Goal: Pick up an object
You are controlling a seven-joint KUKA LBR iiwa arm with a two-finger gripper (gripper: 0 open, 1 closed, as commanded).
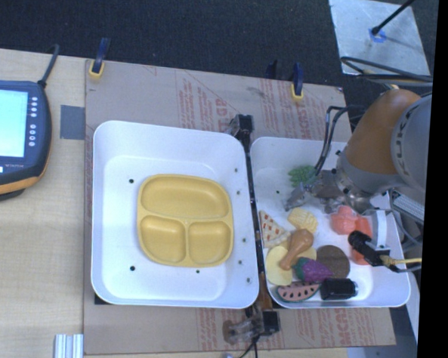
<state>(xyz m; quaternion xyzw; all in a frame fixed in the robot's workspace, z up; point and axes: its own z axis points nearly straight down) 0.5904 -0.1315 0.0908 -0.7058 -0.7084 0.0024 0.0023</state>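
Yellow three-compartment plate (185, 218) sits in the middle of the left white bin (109, 205), nothing on it. Right white bin (275, 151) holds a crowd of toy food: green leafy piece (301, 173) at the far side, pizza slice (272, 229) at its left wall, corn cob (303, 219), drumstick (299, 245) lying on a pale yellow round piece (276, 267), purple piece (314, 270), brown round piece (334, 258), watermelon slice (296, 294) and a black block (338, 289) at the near edge, pink-orange pieces (350, 220) to the right. Grey arm (381, 142) with orange band reaches in from the right; gripper (318, 189) sits low over the far part of the right bin, just beside the leafy piece and corn. Finger state: cannot tell, too blurred. Handheld pendant (11, 139) lies far left on the bench.
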